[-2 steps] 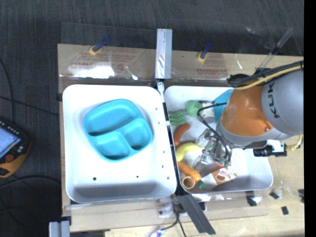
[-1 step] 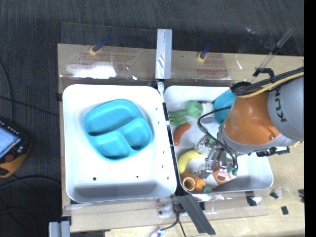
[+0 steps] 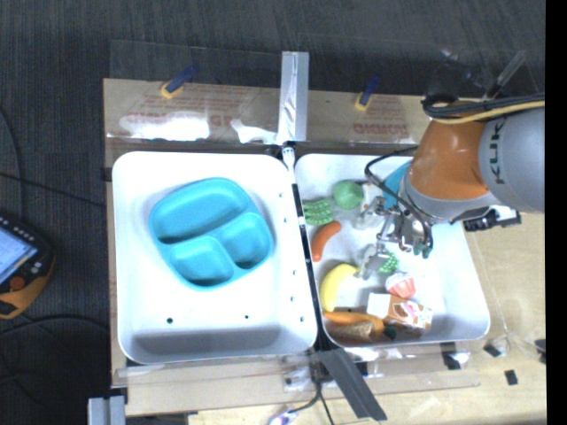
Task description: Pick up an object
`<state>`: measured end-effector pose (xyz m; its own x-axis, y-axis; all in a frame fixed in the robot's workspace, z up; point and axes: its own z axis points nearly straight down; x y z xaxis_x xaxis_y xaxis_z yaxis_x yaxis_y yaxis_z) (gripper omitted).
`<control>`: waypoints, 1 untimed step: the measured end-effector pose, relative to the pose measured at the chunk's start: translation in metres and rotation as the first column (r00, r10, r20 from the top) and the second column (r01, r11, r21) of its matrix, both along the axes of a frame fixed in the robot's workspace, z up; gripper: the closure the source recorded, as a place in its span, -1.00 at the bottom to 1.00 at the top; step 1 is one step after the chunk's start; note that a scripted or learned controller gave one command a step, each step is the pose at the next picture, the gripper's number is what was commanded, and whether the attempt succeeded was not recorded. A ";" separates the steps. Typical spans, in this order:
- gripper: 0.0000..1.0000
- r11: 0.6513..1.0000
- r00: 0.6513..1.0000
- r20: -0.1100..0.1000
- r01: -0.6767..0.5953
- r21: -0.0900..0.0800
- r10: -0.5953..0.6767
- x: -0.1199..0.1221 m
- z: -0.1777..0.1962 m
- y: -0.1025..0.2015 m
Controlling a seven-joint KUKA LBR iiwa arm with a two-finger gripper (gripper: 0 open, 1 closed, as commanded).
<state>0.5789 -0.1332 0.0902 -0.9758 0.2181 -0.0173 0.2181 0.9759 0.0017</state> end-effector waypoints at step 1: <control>-1.00 0.997 0.997 -0.004 -0.077 -0.004 0.077 -0.054 0.000 0.027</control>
<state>0.5254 -0.1065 0.0906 -0.9897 0.1421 -0.0146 0.1421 0.9898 -0.0026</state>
